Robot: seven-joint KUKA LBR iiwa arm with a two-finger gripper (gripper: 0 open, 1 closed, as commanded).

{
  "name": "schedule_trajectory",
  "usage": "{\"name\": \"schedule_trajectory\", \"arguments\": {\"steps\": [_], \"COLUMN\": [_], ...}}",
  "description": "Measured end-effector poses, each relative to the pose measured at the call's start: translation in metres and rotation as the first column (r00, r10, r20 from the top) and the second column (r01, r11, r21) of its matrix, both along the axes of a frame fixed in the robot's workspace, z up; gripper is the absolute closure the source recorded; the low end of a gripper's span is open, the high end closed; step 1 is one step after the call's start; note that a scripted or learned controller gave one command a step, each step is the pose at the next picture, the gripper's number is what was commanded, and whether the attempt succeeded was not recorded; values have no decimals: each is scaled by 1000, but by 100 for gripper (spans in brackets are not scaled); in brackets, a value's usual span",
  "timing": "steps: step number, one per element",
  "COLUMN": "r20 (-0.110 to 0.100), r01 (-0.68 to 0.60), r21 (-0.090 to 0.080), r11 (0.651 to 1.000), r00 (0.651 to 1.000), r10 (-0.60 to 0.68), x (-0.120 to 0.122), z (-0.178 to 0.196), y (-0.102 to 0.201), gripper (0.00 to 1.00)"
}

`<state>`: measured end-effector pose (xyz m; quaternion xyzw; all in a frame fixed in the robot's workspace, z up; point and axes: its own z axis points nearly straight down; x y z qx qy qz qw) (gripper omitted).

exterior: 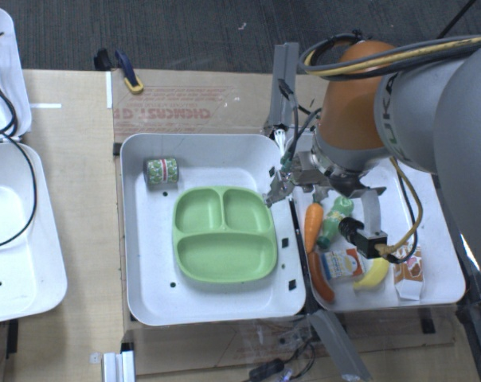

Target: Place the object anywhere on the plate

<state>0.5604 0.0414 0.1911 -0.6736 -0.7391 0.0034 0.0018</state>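
Grey arm housing (pixel 439 78), with its orange band (pixel 360 70), sits nearest the lens and covers the upper part of the right bin (pixel 443 293). Below the wrist, the claw (pixel 304 183) hangs over the divide between the two bins; whether it is apart, together or clamped on anything cannot be told, as the wrist hides it.

Right bin contents: carrot (pixel 313 223), green bottle (pixel 334 220), small carton (pixel 342 263), banana (pixel 373 274), brown-and-white packet (pixel 409 277) and a red item (pixel 320 281) at the inner wall. Which of these is the object to be moved cannot be determined.

Left bin (pixel 137 237) holds the green sectioned plate (pixel 224 235), with nothing on it, and a small patterned roll (pixel 162 171) near the far corner, apart from the plate.

Assessment: placement not done. Nothing visibly picked. Pick, transfer and release all appear outstanding.
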Motion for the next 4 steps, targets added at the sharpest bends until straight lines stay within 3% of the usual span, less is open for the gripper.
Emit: {"name": "schedule_trajectory", "arguments": {"steps": [1, 2, 3, 4], "r20": [1, 35, 3, 0], "r01": [22, -5, 39, 12], "r21": [-1, -10, -1, 0], "r11": [1000, 1000, 999, 1000], "r00": [1000, 999, 999, 1000], "r10": [-22, 5, -39, -12], "x": [43, 7, 59, -38], "z": [-3, -32, -2, -3], "y": [20, 44, -25, 18], "gripper": [0, 0, 0, 0]}}
